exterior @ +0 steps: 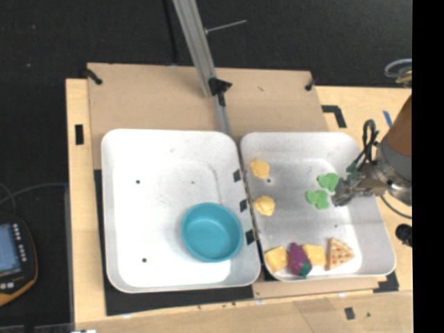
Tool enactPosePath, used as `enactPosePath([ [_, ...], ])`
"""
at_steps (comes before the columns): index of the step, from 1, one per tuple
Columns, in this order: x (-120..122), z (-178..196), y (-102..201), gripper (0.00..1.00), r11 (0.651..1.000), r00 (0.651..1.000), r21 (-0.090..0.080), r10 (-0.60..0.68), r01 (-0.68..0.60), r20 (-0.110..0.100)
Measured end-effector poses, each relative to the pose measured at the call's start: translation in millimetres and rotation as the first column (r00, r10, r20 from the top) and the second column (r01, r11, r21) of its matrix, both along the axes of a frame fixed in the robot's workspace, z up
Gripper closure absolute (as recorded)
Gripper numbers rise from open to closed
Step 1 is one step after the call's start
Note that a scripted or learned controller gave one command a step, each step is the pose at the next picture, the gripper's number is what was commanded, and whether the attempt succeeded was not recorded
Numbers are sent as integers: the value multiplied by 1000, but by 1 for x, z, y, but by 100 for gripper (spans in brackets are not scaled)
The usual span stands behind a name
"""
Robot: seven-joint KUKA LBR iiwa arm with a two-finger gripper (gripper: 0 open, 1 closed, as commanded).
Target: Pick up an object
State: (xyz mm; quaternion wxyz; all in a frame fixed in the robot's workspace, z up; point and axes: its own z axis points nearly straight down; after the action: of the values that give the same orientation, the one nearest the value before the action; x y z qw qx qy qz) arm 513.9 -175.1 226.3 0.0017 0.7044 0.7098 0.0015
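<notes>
a pale wooden desk [83, 186] carries two white bins. in the right bin [368, 255], the claw [341, 197] sits low beside two green pieces [322, 190], perhaps touching them. i cannot tell how wide it gapes. a clean pick wants it centred over one piece before closing.

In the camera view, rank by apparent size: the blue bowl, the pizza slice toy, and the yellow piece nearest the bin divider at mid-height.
1. Blue bowl, by far the largest.
2. Pizza slice toy.
3. Yellow piece, only slightly smaller than the pizza slice; treat those two as close.
</notes>
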Motion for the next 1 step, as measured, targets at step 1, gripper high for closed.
enactPosePath([
  [1, 28, 1, 47, 100, 1000, 1000, 0, -5, 5, -3],
])
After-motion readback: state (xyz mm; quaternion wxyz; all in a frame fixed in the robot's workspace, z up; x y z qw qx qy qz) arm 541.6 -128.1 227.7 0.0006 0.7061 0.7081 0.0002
